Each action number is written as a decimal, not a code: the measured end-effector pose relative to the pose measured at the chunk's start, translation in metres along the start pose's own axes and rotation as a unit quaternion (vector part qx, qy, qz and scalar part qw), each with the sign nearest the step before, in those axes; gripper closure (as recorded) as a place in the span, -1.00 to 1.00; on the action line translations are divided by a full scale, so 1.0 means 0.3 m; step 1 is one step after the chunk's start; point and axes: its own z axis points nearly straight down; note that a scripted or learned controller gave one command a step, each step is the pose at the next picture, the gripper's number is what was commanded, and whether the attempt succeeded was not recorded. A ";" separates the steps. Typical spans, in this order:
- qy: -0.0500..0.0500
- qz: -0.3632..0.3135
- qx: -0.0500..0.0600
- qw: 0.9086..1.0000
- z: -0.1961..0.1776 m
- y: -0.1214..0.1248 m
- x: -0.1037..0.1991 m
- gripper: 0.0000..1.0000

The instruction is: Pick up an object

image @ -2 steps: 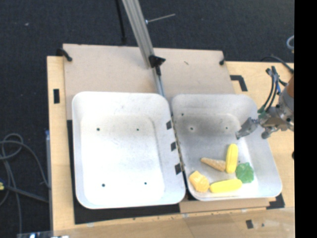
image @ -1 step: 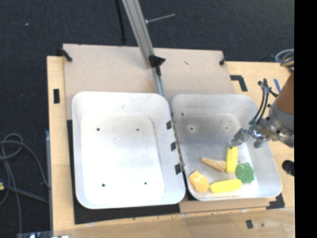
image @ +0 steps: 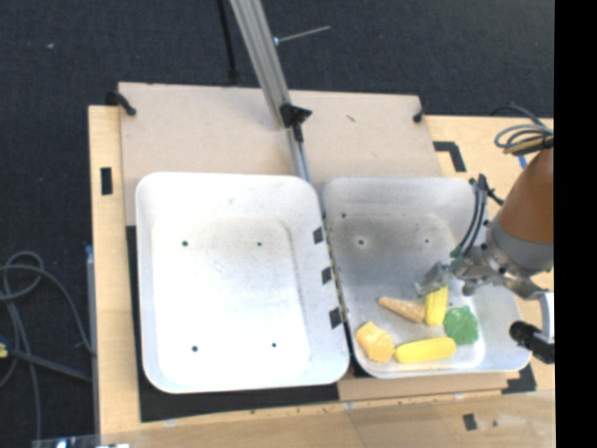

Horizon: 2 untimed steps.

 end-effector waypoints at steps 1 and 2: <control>-0.001 0.003 -0.005 1.000 -0.050 0.009 -0.004 1.00; -0.002 -0.001 -0.007 1.000 -0.261 -0.002 -0.008 1.00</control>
